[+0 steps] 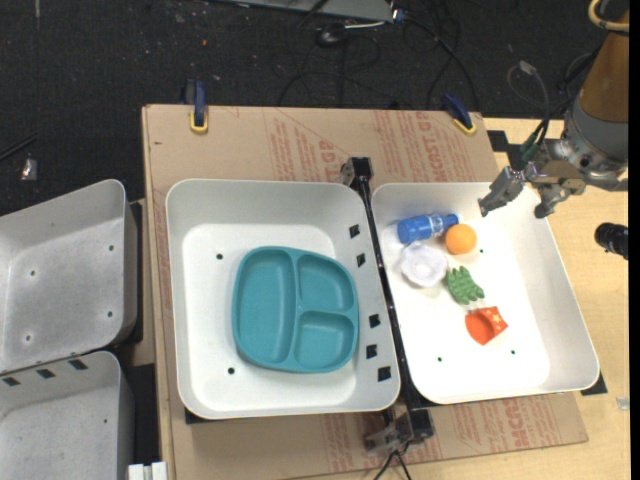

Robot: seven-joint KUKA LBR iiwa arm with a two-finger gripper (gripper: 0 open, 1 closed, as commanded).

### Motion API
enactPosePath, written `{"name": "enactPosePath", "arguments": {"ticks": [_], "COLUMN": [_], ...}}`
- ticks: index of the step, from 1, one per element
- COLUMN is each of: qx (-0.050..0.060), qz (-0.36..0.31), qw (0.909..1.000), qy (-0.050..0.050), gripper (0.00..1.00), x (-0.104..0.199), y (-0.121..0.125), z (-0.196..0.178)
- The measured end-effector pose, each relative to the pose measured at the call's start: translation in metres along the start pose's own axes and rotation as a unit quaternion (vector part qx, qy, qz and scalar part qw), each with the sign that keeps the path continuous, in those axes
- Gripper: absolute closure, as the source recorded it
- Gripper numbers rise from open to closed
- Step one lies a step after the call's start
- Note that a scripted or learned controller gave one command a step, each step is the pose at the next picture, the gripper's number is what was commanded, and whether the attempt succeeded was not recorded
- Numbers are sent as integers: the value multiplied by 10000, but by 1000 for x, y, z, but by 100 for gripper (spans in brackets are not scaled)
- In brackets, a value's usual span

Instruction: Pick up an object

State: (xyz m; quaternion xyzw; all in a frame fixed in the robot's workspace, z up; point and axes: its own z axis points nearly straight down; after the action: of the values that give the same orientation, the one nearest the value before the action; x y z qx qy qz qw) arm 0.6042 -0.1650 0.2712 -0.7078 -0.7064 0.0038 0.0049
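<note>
The bench board [300, 138] is lying under two white bins set side by side. The left bin [200, 228] is holding a teal divided plate [296, 310], which is sitting flat near its middle. The right bin [540, 298] is holding a cluster of small things toward its upper left. The arm [608, 88] is reaching in from the right, its orange band sitting above the wrist. The gripper [522, 196] is hanging over the bin's upper right edge, its two fingers [497, 196] spread apart with nothing between them, well apart from the cluster.

In the cluster, a blue bottle [425, 227] is lying on its side near the divider. A white cup [423, 265] is sitting just below it. A green toy [463, 286] is lying just right of the cup. A red block [486, 325] is resting below the toy. An orange ball [460, 239] is sitting just beside the bottle's right end.
</note>
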Motion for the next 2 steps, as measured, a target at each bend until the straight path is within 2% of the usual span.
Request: {"name": "enactPosePath", "arguments": {"ticks": [1, 2], "qx": [-62, -36], "qz": [-14, -22], "qw": [10000, 10000], "qy": [-12, -4], "gripper": [0, 0], "x": [1, 8], "y": [2, 5], "z": [-8, 53]}}
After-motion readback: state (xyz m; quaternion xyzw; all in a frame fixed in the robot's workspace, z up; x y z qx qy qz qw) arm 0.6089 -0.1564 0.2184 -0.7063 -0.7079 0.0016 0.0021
